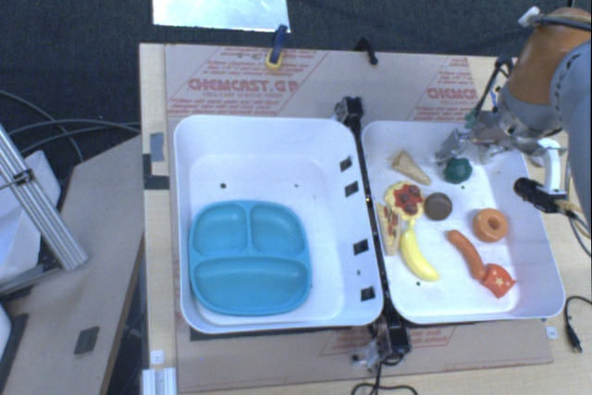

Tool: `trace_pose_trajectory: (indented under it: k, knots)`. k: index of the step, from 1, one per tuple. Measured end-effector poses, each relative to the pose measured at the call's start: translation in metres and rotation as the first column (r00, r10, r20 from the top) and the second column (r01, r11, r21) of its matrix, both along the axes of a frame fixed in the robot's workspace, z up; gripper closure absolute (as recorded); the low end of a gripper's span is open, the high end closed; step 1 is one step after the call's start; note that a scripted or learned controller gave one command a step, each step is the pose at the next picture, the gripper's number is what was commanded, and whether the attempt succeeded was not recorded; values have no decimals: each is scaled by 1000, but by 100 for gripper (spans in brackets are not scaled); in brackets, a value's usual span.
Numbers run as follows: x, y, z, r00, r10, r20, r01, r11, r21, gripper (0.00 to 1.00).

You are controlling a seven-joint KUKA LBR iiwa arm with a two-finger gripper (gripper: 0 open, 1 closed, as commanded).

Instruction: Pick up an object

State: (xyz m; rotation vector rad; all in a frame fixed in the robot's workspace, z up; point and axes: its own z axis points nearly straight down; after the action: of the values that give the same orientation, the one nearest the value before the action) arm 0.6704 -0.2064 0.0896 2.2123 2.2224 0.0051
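Observation:
My gripper (460, 146) hangs over the far part of the right bin (546, 287), reaching in from the right. A dark teal round object (457, 169) lies just below it, touching or nearly touching its tip. Around it in the bin lie a pale wedge (410, 166), a pizza slice (400, 204), a brown round piece (437, 206), an orange donut (490, 225), a yellow banana (418, 257), an orange sausage-shaped piece (466, 252) and a red-orange piece (499, 280).
The left bin (213, 139) holds a blue divided plate (248, 257). A black-clipped divider (363, 199) runs between the bins. Bare white floor shows in the right bin's far right corner and along its near edge.

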Motion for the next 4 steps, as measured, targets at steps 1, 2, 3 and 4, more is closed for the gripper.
trace_pose_trajectory:
  k: [1,2,3,4]
  knots:
    - [-12,47,-5,1000,3,-5,-3,1000,3,0]
    - [-57,75,10,1000,-3,-7,3,1000,3,0]
    - [-83,115,-1,1000,0,2,0,1000,1,0]
    - [-129,120,-6,1000,-4,-10,4,1000,3,0]
